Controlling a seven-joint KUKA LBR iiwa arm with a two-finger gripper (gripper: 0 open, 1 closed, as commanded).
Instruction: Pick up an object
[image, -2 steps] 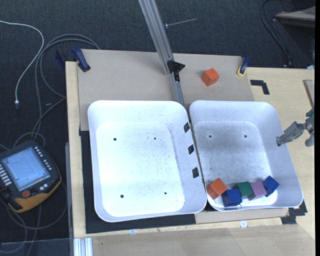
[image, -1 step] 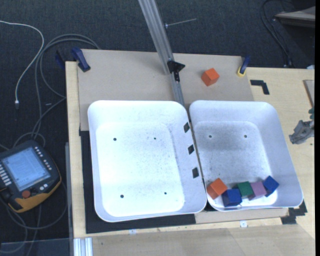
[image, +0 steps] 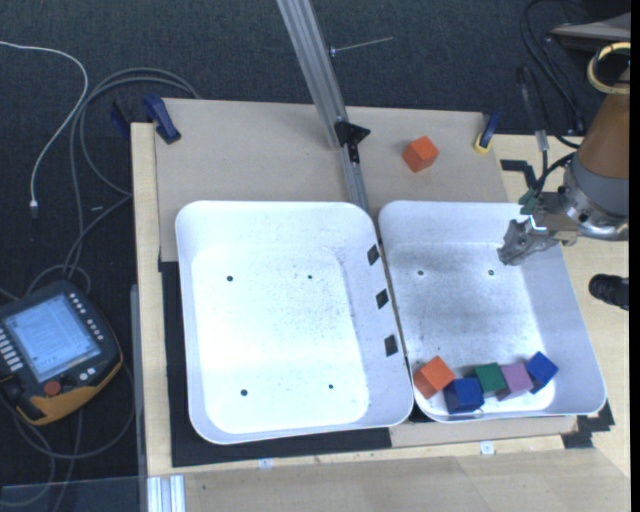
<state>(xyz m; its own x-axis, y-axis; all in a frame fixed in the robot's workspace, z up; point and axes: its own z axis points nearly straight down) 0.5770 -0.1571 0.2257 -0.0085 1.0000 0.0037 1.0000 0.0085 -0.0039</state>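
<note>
Overhead, jaws (image: 512, 250), opening unclear, hang above the right bin (image: 470, 290) on a tan bench (image: 260, 150).

We look down at a slant from above the table (image: 300, 130), both bins left of the gripper (image: 515, 245).

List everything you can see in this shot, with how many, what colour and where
bins: two, white, side by side on the bench
blocks: five, orange, two blue, green, purple, along the right bin's near edge
loose block: one, orange, on the bench behind the right bin
clamps: two, blue, at the board's far corners
pendant: one, grey and orange, on the floor at left
arm: one, at right
tool: one, grey, over the right bin's far side
</note>
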